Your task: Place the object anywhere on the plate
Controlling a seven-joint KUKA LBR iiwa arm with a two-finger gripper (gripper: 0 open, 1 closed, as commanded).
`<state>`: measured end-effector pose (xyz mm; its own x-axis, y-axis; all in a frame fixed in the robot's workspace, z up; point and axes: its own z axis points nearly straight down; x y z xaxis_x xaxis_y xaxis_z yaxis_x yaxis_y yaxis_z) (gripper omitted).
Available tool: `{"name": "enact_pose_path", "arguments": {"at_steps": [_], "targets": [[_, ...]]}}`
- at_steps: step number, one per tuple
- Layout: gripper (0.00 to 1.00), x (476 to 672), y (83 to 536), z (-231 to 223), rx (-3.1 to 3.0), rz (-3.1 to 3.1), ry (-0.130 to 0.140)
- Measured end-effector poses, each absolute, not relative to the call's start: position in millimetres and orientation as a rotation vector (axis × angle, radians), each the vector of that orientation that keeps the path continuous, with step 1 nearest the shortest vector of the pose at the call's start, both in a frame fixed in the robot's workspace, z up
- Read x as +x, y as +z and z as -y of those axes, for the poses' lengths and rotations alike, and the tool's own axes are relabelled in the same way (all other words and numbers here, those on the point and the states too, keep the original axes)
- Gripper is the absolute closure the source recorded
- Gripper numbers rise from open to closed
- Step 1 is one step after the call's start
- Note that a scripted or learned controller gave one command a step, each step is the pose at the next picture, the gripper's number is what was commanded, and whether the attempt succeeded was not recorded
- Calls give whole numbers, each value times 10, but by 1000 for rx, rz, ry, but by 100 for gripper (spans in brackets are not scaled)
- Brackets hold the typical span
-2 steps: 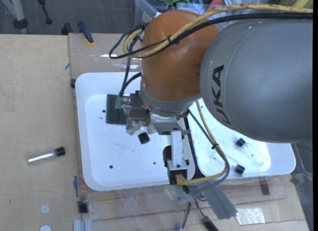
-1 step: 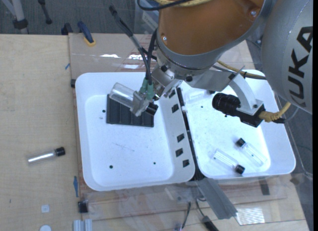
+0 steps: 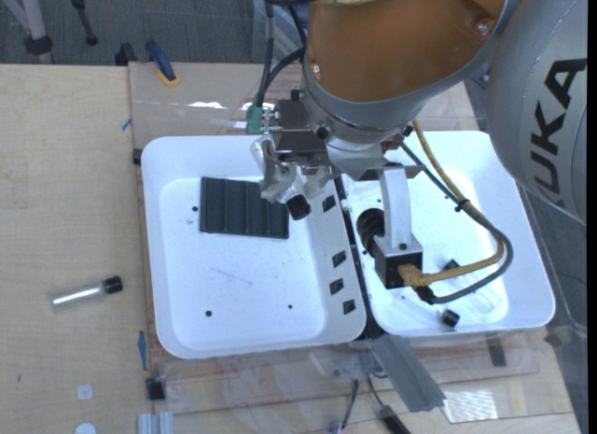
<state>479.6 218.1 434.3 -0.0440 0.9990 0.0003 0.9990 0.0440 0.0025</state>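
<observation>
- Black and small, a rounded piece (image 3: pixel 298 206) sits just under the gripper (image 3: pixel 282 189), at the right end of the ribbed plate (image 3: pixel 238 208). I take it for the object of the task, though it is too small to be sure.
- Dark and flat, the plate lies in the far half of the left bin (image 3: pixel 242 306).
- The gripper hangs over the plate's right edge, and its own body hides the tips. I cannot tell how far open it is, or whether it has hold of the piece.
- By its look the piece is hard, light plastic, stiff and not fragile.
- Its round shape suggests it may roll or squirt out of a skewed pinch, so the best hold is square across its widest part.
- The plate's ribs will probably stop a light piece from rolling, so a low, gentle release should do.
- Another small black piece (image 3: pixel 451 318) lies near the front of the right bin (image 3: pixel 490 180), well apart from the plate.
- A clear tube with a black cap (image 3: pixel 86 291) lies on the bench (image 3: pixel 65 189), left of the bins.
</observation>
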Motion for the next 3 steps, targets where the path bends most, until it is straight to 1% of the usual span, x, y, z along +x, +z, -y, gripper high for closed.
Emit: {"name": "enact_pose_path", "arguments": {"at_steps": [1,2,3], "targets": [[100,4788,2562,-2194,2389,-2042,-5],[100,4784,2018,-2240,1956,-2464,-8],[100,5079,3190,-2059,1804,-2573,-1]]}}
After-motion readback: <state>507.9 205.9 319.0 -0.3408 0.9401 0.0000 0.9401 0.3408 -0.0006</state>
